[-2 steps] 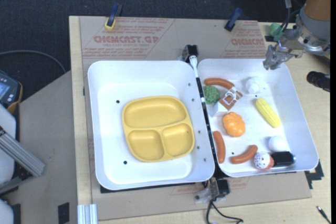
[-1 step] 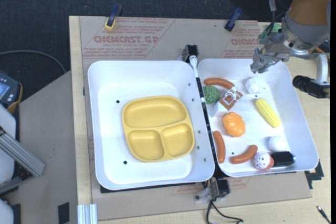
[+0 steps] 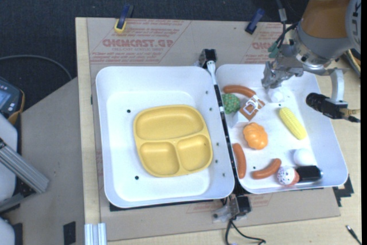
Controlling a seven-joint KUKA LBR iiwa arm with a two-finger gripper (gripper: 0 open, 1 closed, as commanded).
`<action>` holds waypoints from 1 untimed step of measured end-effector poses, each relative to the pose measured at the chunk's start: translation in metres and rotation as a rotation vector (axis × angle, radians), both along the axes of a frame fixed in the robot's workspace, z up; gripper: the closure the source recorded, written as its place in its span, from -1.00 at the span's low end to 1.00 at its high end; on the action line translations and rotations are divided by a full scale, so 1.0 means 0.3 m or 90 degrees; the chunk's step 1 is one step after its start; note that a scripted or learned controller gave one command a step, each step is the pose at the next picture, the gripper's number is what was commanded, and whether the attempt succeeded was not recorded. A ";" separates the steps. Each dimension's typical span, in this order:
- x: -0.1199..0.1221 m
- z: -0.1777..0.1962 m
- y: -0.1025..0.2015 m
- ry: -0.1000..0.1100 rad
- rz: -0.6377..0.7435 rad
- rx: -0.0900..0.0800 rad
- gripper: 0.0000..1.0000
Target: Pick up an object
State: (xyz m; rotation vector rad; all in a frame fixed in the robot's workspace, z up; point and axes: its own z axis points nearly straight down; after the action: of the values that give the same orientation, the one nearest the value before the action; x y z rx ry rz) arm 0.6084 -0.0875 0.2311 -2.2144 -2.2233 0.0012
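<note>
Two shallow white bins stand side by side on the surface (image 3: pixel 143 43), which is covered by a brown board with red print. The left bin (image 3: pixel 109 123) holds one thing: a yellow tray (image 3: pixel 172 139) with three compartments, one long at the top and two smaller ones below it. It lies in the middle of this bin.

The right bin (image 3: pixel 327 143) holds many small toy foods. Near its upper left lies a reddish sausage (image 3: pixel 239 90). Just below it, against the left wall, is a green broccoli piece (image 3: pixel 231 103), and beside that a small white and orange square block (image 3: pixel 251 108). Below the block sits an orange pepper (image 3: pixel 255 136). To the right of it a yellow corn cob (image 3: pixel 292 123) lies tilted. In the lower part there is a second sausage (image 3: pixel 239 160) standing along the left wall, a third sausage (image 3: pixel 266 170) lying at a slant, a white egg (image 3: pixel 302 156), a pink-speckled ball (image 3: pixel 286 176), and a black object (image 3: pixel 308 173) touching the ball on its right side.

The gripper (image 3: pixel 277 84) is at the upper middle of the right bin, pointing down, right of the first sausage. A small whitish object (image 3: pixel 277 96) lies just under its tip; whether they touch I cannot tell. I also cannot tell if the gripper is apart or together, and nothing is visibly clamped in it.
</note>
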 end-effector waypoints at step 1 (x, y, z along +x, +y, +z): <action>-0.034 0.008 0.056 0.000 -0.001 0.000 1.00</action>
State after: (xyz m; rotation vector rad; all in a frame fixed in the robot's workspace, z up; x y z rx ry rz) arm 0.5981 -0.0706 0.2334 -2.2167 -2.2221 0.0012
